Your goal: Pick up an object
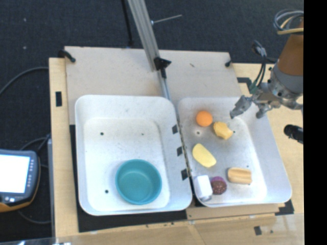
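The right bin (265,152) holds an orange ball (204,118), a small yellow chunk (223,130), a yellow oval piece (204,155), a tan bread-like roll (239,175), a dark purple ball (219,186) and a white block (203,186). My gripper (251,108) hangs over the bin's far right corner, up and to the right of the yellow chunk. Its two fingers are spread apart with nothing between them.
The left bin (92,116) holds a teal bowl (138,181) near its front. A slanted metal pole (145,29) rises from behind the bins. A tablet-like device (15,177) lies off the bench at the left.
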{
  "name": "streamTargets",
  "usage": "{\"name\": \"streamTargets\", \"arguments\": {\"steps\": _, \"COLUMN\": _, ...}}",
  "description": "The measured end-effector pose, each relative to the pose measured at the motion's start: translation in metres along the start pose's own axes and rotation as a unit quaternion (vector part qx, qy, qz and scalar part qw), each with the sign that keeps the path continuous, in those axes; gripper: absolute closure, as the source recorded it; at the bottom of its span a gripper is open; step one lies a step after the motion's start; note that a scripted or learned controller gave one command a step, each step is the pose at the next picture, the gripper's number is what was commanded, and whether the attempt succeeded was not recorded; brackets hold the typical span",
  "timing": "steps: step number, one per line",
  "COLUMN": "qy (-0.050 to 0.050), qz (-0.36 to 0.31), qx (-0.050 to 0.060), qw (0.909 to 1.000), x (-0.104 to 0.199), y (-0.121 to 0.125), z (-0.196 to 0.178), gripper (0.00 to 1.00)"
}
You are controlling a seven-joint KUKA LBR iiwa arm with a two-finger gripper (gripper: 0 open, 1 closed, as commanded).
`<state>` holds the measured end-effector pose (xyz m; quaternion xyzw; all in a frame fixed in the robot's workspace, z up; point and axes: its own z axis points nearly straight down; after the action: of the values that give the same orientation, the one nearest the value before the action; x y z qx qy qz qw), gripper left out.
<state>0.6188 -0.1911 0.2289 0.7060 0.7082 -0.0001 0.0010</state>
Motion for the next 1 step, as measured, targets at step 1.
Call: {"name": "streamTargets", "arguments": {"steps": 1, "qy": 0.000, "qz": 0.000, "qx": 0.000, "qw": 1.0000, "x": 0.0000, "y": 0.0000, "z": 0.0000, "gripper": 0.00}}
